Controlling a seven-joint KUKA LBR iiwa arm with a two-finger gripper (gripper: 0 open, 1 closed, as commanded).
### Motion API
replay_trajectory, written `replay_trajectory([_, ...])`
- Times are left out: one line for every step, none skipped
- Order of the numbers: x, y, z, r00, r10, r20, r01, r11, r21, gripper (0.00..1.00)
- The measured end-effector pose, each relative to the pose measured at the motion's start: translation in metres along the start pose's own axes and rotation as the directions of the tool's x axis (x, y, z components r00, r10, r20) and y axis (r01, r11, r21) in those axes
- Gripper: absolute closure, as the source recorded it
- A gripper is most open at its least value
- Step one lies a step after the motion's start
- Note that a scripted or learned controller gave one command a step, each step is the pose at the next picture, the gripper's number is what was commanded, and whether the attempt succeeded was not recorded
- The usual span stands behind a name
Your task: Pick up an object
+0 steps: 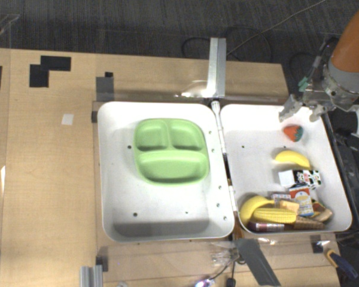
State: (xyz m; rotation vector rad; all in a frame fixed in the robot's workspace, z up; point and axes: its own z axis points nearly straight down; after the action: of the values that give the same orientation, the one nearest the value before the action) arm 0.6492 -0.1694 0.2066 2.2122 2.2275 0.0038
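**Strawberry lies just below the spread fingers**

The strawberry (294,133), red with a green cap, rests on the floor of the right bin (251,130), toward its far right corner. The gripper (300,110) hangs just above it in the view, fingers spread apart and holding nothing. From the fingers, the strawberry lies slightly down-view and nearly centred between them, so the coming move is probably a short descent. Nearer the camera from the strawberry lie a banana (292,158), a small carton (300,178) and more clutter. Left of it, the other bin holds a green tray (170,150).
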Motion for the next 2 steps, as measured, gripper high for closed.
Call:
replay_trajectory([-0.035,0.009,0.112,0.994,-0.108,0.001,0.108,0.994,-0.002,0.00])
replay_trajectory([-0.034,0.012,0.101,0.993,-0.115,0.004,0.115,0.993,-0.007,1.00])
